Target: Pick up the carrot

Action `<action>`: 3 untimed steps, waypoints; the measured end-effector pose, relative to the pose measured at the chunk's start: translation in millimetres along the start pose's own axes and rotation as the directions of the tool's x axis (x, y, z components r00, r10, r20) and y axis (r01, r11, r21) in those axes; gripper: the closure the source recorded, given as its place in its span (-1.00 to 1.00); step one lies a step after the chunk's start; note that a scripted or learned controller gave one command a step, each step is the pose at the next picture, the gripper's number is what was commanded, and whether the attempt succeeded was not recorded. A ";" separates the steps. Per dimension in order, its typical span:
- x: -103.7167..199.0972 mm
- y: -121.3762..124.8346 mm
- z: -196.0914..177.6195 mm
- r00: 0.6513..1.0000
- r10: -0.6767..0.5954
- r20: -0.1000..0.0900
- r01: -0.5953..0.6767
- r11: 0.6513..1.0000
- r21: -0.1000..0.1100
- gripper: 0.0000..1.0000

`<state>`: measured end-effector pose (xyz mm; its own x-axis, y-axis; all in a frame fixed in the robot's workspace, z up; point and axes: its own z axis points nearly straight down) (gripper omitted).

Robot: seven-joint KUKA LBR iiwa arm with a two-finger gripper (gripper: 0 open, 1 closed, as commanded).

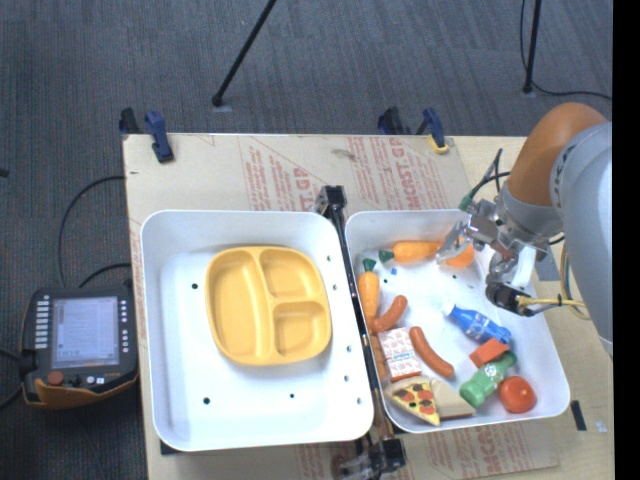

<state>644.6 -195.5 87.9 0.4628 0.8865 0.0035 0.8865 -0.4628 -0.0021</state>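
Note:
In the right bin (552,363) lie two orange carrots with green tops. One carrot (414,251) lies crosswise near the bin's far edge. The other carrot (369,294) lies lengthwise along the left wall. My gripper (472,246) hangs low over the bin's far right part, just right of the crosswise carrot's thick end. A small orange piece (460,259) shows right below the gripper, and I cannot tell whether it is held. Neither carrot is in the gripper.
The right bin also holds two sausages (390,313), a blue bottle (478,322), a pizza slice (415,400), a tomato (517,395) and a green toy (480,386). A yellow divided plate (268,303) sits in the left bin (170,388). A teach pendant (80,348) lies left of the bench.

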 end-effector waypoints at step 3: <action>56.2 -85.2 0.9 0.989 -0.146 0.003 0.146 0.989 0.001 -1.00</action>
<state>595.1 -106.2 87.4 0.3288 0.9444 0.0009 0.9444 -0.3288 -0.0028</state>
